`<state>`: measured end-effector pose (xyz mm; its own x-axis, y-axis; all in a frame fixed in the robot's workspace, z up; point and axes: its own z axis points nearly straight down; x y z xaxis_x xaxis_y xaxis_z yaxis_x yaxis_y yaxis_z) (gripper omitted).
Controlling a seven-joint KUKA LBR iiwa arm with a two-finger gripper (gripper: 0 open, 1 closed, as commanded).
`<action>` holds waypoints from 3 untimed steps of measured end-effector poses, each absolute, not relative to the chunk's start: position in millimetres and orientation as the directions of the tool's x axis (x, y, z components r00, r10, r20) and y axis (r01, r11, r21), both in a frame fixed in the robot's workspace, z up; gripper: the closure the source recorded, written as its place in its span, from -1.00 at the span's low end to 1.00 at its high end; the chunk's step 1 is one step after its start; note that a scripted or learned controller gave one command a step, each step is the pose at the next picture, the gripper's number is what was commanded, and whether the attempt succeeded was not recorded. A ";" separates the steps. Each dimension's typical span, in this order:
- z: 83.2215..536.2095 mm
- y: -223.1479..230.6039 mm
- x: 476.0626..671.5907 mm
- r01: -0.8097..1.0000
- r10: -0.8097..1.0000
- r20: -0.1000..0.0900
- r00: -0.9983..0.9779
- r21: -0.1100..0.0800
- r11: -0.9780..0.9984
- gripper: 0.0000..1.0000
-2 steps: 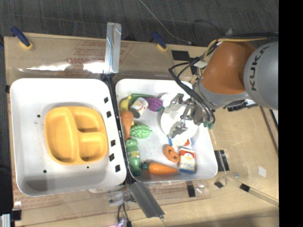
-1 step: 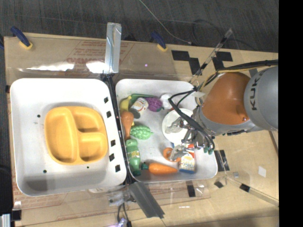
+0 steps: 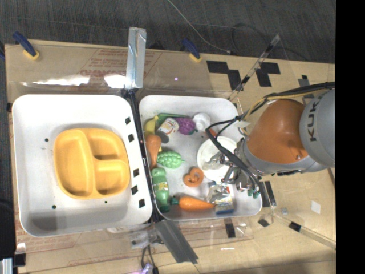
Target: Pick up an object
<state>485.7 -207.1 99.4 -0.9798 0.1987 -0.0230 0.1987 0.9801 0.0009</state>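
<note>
My gripper (image 3: 228, 180) hangs low over the right bin (image 3: 171, 104), near its right front corner. It is just above a small blue and white box (image 3: 222, 203) and beside a white round dish (image 3: 212, 152). Toy food lies in this bin. A purple grape bunch (image 3: 186, 125) is at the back. An orange carrot (image 3: 153, 148) and a green bumpy fruit (image 3: 170, 160) are at the left. An orange ring-shaped piece (image 3: 193, 177) is in the middle. A second carrot (image 3: 194, 204) and a green bottle (image 3: 160, 187) lie at the front.
The left bin (image 3: 34, 113) holds a yellow divided tray (image 3: 91, 161). The orange wrist and grey arm (image 3: 285, 136) cover the right bin's right wall. Cables run over the bench at the back right. A metal strip (image 3: 136, 56) stands behind the bins' shared wall.
</note>
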 end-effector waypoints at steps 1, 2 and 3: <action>99.5 -205.6 485.4 0.217 0.217 -0.023 -0.976 0.001 0.976 -1.00; 99.2 -199.4 484.2 0.226 0.226 -0.023 -0.974 -0.002 0.974 -1.00; 98.8 -193.4 483.5 0.235 0.235 -0.020 -0.972 -0.003 0.972 -1.00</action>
